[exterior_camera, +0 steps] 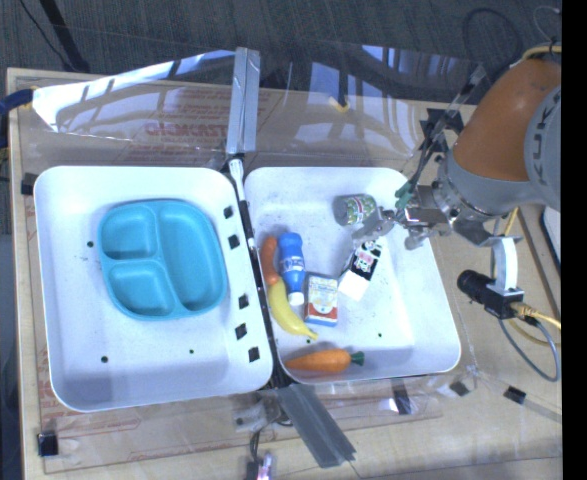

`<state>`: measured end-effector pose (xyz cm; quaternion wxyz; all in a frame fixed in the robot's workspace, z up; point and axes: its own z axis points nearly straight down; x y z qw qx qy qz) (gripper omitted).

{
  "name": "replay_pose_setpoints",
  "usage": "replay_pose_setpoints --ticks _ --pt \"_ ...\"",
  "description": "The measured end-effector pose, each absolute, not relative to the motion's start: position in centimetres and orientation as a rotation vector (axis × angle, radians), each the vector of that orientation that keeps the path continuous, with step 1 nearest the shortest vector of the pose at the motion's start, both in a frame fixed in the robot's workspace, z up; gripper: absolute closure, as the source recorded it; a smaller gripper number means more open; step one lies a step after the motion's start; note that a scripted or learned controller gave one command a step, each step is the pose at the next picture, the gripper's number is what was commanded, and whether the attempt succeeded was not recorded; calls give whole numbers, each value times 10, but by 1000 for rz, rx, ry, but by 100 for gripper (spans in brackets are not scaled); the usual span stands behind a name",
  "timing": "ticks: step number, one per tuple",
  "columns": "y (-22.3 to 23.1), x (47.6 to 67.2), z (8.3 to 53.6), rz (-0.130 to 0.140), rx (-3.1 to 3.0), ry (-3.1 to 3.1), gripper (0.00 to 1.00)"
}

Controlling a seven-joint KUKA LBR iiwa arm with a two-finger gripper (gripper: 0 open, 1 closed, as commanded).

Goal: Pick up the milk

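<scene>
The small white milk carton with a black-and-white printed top [361, 269] lies tilted in the right shallow white bin [428, 323], toward its right side, just below the hand [391, 224]. Whether the hand is open or closed cannot be told. Close above the carton lies a green-labelled metal can [355, 209] on its side. To the carton's left sit a small red and white box [322, 300], a blue bottle with a white cap [292, 260], a yellow banana [287, 313] and, near the front wall, an orange carrot [319, 361]. The left shallow white bin [63, 348] holds a turquoise divided plastic tray [161, 257]. Both bins rest on a pale wooden surface [493, 408] above dark carpet [173, 8].
</scene>
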<state>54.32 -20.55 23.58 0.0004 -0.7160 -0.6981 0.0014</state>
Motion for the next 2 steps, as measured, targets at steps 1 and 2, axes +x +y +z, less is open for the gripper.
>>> replay_pose_setpoints --ticks 1,2 --pt "-191 574 120 -10 -2213 -2252 0" --pt "-208 544 108 -29 -2171 -2319 0"
